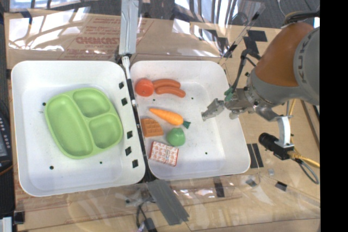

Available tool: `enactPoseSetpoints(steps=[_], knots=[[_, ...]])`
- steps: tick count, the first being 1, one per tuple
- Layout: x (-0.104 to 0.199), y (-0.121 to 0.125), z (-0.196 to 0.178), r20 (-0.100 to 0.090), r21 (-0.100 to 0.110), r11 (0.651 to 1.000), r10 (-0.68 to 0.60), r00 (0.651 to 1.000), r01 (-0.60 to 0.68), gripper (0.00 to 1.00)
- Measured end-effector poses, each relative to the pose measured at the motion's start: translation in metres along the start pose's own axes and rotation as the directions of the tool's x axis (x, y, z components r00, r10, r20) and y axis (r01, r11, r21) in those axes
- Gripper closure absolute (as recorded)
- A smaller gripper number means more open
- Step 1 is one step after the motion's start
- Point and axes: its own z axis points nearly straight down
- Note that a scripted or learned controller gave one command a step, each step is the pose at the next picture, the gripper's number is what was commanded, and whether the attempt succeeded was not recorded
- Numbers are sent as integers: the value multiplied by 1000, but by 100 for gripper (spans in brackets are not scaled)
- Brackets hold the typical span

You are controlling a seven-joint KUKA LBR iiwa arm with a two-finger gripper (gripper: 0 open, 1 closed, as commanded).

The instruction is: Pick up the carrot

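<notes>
Two bins, one carrot lying loose

Two white bins are sitting side by side on the bench. Well to the left of the carrot (167, 116), a green divided plate (83, 121) is resting in the left bin (27, 117). The carrot itself is lying in the middle of the right bin (217, 144), its orange body slanting and its green tip pointing right. Up and to its left, a red tomato (144, 87) is sitting, with two sausages (168, 88) just above the carrot. Just below the carrot, a waffle piece (152, 127) and a green round fruit (175, 137) are lying, and a red patterned packet (163, 153) is resting lower still. To the right of the carrot and apart from it, the gripper (211, 111) is hovering over the bin floor; whether its fingers are spread or pressed together cannot be told.
</notes>
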Motion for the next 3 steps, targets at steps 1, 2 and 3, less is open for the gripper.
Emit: enactPoseSetpoints(steps=[1,2,3], knots=[[72,39,107,1,-1,1000,-20,1000,20,0],[72,50,109,1,-2,962,274,962,-274,0],[66,-3,58,0,-1,978,209,978,-209,0]])
